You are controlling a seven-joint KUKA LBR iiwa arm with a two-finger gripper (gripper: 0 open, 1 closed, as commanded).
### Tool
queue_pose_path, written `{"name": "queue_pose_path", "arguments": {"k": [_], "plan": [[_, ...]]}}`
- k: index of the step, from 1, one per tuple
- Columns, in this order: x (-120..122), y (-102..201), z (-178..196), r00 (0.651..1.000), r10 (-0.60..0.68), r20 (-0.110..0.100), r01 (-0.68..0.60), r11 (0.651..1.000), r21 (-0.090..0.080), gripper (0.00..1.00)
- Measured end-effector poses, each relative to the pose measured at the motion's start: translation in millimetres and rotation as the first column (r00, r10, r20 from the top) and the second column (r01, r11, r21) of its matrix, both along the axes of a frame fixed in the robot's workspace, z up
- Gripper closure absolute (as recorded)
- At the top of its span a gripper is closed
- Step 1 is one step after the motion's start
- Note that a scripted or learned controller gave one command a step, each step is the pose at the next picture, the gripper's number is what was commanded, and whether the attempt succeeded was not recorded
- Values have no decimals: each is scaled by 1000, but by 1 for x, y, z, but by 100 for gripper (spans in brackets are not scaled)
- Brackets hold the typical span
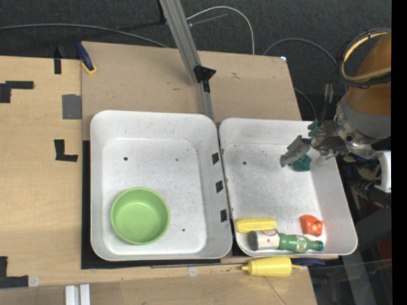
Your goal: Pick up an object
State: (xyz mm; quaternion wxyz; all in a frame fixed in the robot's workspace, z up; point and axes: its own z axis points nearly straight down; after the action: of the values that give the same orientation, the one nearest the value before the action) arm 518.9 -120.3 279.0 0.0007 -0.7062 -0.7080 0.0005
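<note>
The gripper [297, 156] hangs over the right bin [254, 183], close to its wall at about 2 o'clock of that bin, and the arm [365, 100] comes in from 3 o'clock. A small teal object [301, 164] sits just under and between the dark fingers [290, 154], touching them as far as I can judge. The view does not let me say how wide the fingers stand, and I cannot tell if they really clamp the teal piece or only stand over it (the dark metal and the teal blend together at this angle). So the relation which matters is this: the teal object lies almost directly below the gripper, a little toward 5 o'clock from the fingertips, and its long axis is too small to read. The other candidates are well apart, along the bin's edge at 6 o'clock: a yellow corn-like piece [255, 224], a green bottle [285, 241] lying with its long axis from 9 to 3 o'clock, and a small red-orange object [311, 225] toward 5 o'clock. A yellow bottle [269, 267] lies outside the bin, just beyond that edge. In the left bin [152, 138] a green bowl [140, 215] rests at 7 o'clock. In my judgement the nearest target is the teal one, and a lift would show if it is held.
</note>
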Motion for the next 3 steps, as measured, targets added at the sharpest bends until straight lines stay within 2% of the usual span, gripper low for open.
{"name": "queue_pose_path", "arguments": {"k": [1, 3], "plan": [[0, 0, 0, 1000, 0, 0, 0, 1000, 0, 0], [4, -7, -91, 1000, -2, -5, 2, 1000, 0, 0]]}}
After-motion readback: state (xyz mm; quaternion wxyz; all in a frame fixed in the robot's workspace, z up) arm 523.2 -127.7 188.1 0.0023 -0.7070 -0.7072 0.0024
